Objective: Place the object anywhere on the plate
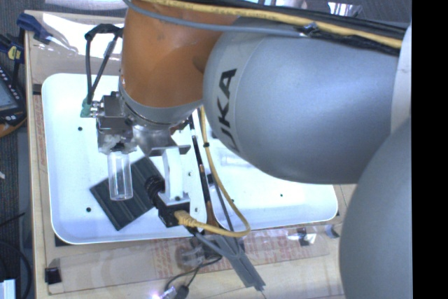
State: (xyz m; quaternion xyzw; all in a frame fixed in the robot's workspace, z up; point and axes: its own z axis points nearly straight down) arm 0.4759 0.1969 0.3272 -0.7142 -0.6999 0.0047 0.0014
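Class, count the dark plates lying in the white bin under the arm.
1. A dark square plate lies in the bin's lower left, below the gripper. The arm may hide others.

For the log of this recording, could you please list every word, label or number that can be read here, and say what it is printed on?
"KA": large black letters on the grey arm, the visible end of a longer marking; the orange band hides the rest.
Dark device at the left edge: any marking on it is too small and blurred to read.
Nothing legible on the white bin, the dark plate or the pincer.
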